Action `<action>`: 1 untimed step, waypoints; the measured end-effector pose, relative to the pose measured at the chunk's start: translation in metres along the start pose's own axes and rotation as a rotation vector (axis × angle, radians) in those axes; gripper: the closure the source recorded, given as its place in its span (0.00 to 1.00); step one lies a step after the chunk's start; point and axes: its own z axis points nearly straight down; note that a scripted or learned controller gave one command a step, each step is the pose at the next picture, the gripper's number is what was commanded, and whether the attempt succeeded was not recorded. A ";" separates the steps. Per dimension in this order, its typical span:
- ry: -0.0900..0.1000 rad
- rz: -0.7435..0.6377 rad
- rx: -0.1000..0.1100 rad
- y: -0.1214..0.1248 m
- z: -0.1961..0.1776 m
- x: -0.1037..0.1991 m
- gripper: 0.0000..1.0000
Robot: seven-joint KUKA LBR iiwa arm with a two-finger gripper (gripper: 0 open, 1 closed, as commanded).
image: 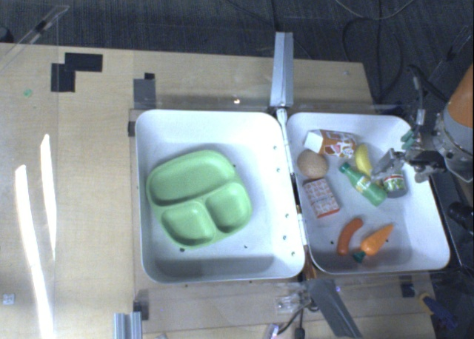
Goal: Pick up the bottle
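Observation:
The green bottle [364, 184] lies on its side near the middle of the right bin [437, 256], cap end toward the upper left. My gripper [406, 160] hangs over the bin's right side, just up and right of the bottle and apart from it. A small round can [395, 184] rests against the bottle's lower right end, right below the gripper. Nothing hangs from the gripper.
Around the bottle lie a yellow fruit [362, 158], a white-orange carton [334, 143], a brown potato [312, 164], a red patterned card [321, 198], a red sausage [349, 235] and a carrot [376, 240]. The left bin [148, 256] holds a green divided tray [198, 198].

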 end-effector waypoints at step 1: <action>-0.002 -0.190 -0.005 0.005 -0.095 0.006 0.00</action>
